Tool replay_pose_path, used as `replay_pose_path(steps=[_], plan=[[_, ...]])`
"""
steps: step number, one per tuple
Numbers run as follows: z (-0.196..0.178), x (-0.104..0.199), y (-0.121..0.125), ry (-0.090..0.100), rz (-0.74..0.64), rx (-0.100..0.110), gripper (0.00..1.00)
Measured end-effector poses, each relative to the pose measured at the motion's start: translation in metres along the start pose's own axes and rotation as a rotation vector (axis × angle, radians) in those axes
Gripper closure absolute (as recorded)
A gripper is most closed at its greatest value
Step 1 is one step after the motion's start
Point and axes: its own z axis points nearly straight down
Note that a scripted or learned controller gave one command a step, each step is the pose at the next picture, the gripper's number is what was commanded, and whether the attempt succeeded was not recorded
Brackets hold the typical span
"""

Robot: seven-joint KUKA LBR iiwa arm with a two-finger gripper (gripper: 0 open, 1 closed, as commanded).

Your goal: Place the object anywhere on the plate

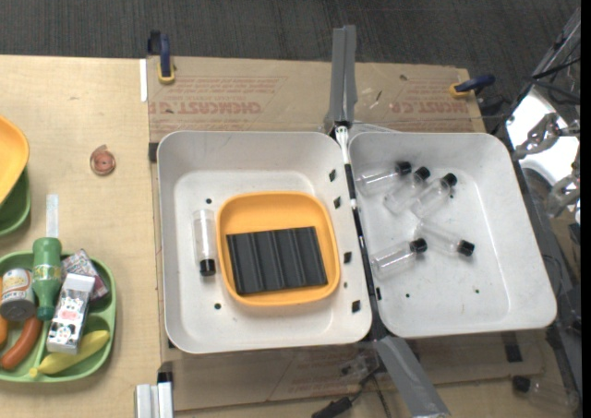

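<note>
In the left bin [185, 315]: orange plate [277, 207] sits mid-bin, with a black ribbed insert [275, 258] on it. One clear vial [202, 233] with a black cap lies just left of the plate, off it, cap toward the near side. Right bin [499, 305]: about five more capped vials [434, 195], loosely scattered. Likely the object is one of these vials, which look light, rigid, slick and prone to rolling. Best grip is across mid-body, not the cap. Gripper jaw state: cannot tell.
</note>
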Motion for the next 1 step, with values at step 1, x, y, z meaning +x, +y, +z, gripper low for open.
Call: replay_pose_path(steps=[1], plan=[[0.0022, 0.0242, 0.0027, 0.000, -0.347, 0.000, 0.00]])
